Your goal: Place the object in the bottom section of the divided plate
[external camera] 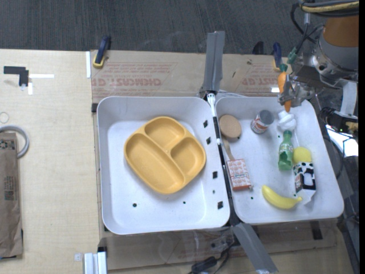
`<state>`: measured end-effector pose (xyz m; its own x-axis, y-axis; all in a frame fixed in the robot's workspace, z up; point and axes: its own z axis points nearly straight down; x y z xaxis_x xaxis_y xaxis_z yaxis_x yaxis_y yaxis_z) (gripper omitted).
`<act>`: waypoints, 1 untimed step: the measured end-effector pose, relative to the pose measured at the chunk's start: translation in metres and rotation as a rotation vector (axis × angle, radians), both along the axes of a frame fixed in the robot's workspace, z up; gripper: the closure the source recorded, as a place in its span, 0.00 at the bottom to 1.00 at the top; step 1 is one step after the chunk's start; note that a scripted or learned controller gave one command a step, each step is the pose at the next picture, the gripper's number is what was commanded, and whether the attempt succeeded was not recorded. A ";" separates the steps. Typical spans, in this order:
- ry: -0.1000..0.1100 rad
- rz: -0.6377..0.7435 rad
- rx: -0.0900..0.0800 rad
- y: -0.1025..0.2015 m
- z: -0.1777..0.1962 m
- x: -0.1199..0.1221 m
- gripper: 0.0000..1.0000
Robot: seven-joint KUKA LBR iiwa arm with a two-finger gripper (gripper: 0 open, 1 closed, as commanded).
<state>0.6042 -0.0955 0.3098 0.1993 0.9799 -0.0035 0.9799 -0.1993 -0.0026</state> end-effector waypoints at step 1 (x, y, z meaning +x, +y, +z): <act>0.000 -0.186 0.000 0.041 0.089 -0.009 1.00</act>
<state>0.5949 -0.0549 0.3986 0.3769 0.9263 -0.0036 0.9263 -0.3769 -0.0024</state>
